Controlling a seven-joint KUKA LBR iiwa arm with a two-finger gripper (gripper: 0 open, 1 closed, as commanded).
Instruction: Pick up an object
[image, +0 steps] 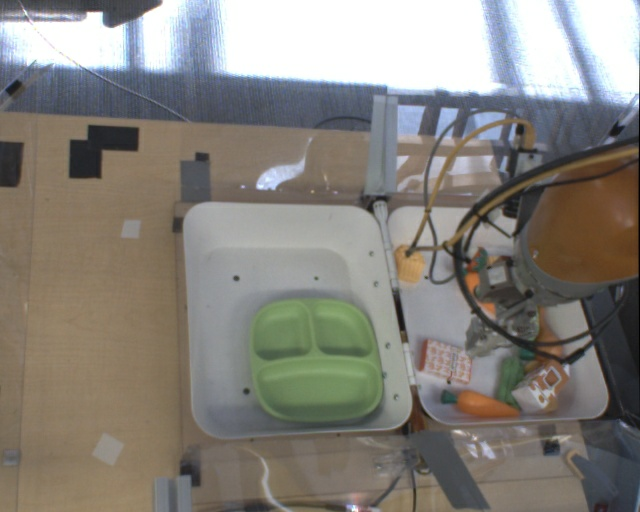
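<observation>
So on the left there's bare wooden desk, then the left bin with just a green divided plate sitting toward its front right corner. The right bin is where the pickable stuff is: a small yellow piece near the back left, a red-and-white patterned card or box lower down, an orange carrot along the front edge, a green bit and a little brown-and-white carton just beside it. The gripper hangs over the middle of that bin, just above the green bit and carton. It's a blur of metal and cables, so I can't tell how the gripper is set or whether anything's in it. Looks like the reaching-in step to me. Next move probably needs a clean drop onto one item, and that front cluster is crowded.
</observation>
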